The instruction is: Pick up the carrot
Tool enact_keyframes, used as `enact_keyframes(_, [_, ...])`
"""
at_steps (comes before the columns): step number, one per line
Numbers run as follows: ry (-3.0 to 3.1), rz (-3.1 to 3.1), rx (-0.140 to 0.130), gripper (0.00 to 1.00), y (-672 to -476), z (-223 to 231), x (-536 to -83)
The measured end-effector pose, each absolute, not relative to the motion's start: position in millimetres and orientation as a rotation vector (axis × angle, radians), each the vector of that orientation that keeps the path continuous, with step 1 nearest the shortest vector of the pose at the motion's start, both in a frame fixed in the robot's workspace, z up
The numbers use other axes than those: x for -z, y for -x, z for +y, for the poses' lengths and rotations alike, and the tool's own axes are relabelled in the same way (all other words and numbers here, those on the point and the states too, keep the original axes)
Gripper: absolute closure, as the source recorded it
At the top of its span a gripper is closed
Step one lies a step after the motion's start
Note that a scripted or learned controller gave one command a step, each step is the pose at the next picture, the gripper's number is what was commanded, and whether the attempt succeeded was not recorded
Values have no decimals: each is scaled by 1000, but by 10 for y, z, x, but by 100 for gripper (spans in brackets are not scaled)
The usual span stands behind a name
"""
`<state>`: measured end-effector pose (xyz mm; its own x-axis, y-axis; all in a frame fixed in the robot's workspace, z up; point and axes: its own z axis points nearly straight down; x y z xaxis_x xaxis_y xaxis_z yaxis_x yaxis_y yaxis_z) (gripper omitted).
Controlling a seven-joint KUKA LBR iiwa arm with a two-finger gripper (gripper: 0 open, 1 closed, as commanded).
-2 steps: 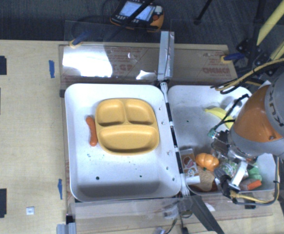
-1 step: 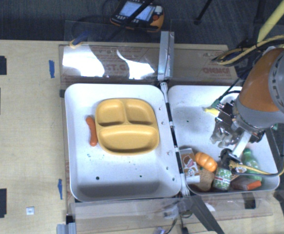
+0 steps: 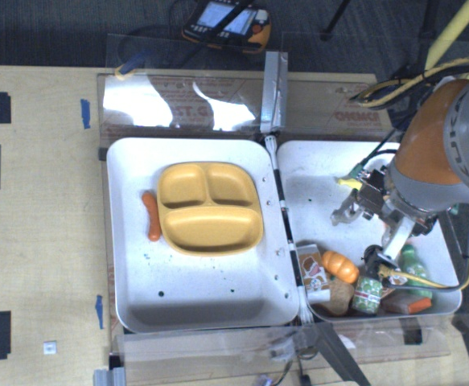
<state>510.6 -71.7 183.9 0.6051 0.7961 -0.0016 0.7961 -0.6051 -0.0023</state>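
An orange, tapered piece that looks like the carrot (image 3: 340, 267) lies among the toy foods at the front of the right bin (image 3: 322, 175). It rests against a small printed box (image 3: 314, 270). My gripper (image 3: 369, 227) hangs over the middle of the right bin, just above and to the right of the carrot, and nothing is visibly held in it. The grey arm with its orange band (image 3: 429, 139) comes in from the right.
A green-labelled can (image 3: 368, 294), a brown piece (image 3: 340, 297), a green item (image 3: 412, 262) and a small red-orange piece (image 3: 420, 304) crowd the right bin's front. The left bin (image 3: 129, 280) holds a yellow divided plate (image 3: 210, 207) and an orange-red sausage (image 3: 152, 215).
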Motion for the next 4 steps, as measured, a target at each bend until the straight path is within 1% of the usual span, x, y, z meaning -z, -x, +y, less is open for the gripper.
enact_keyframes(1, [2644,-1689,-5,0,-5029,-893,-1839])
enact_keyframes(2, [2783,-1458,9,0,-4935,-935,-1063])
enact_keyframes(3, [2705,-1596,-2,0,-5067,-702,-1839])
enact_keyframes(4, [2757,-1524,31,0,-4914,-973,-1101])
